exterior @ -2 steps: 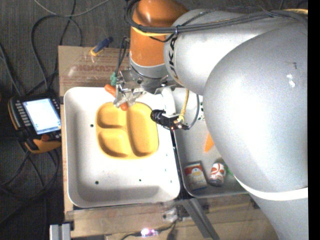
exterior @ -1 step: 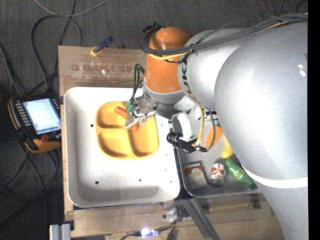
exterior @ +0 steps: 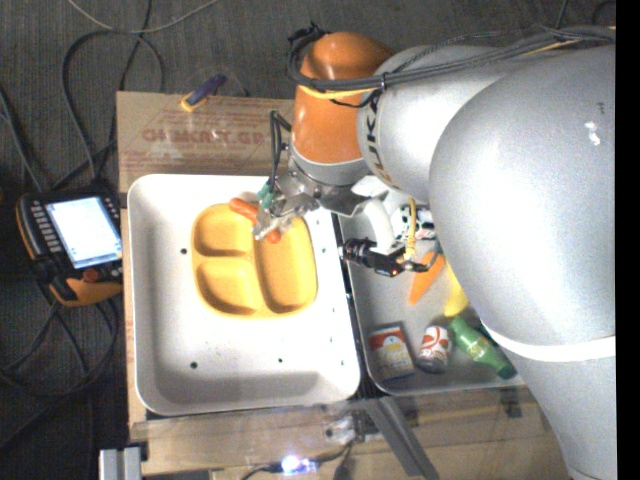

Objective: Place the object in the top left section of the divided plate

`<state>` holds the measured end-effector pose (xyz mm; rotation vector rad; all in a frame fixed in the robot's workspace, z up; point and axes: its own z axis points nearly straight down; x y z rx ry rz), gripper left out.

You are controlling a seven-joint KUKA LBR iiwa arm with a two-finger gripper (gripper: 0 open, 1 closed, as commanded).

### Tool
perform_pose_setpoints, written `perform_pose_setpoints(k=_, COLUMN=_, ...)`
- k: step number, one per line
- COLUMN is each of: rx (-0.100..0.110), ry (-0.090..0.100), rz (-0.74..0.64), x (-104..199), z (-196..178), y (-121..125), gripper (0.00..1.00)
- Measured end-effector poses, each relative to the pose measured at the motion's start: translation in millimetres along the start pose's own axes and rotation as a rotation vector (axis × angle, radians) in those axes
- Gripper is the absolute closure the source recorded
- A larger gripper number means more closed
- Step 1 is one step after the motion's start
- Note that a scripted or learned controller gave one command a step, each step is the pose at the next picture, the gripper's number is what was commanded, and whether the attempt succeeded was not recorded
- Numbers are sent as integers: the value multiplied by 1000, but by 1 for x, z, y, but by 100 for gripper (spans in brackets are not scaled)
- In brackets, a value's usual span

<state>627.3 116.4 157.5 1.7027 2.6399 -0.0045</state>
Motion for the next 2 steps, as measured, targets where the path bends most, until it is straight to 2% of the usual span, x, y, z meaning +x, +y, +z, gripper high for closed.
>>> perform_pose_setpoints(k=1, rx=0, ry=2, rz=60, x=63, z=-57, y=-45, gripper=100)
perform_pose_setpoints(k=2, rx=1, ry=3, rz=61, x=63, z=-56, y=-45, gripper=0)
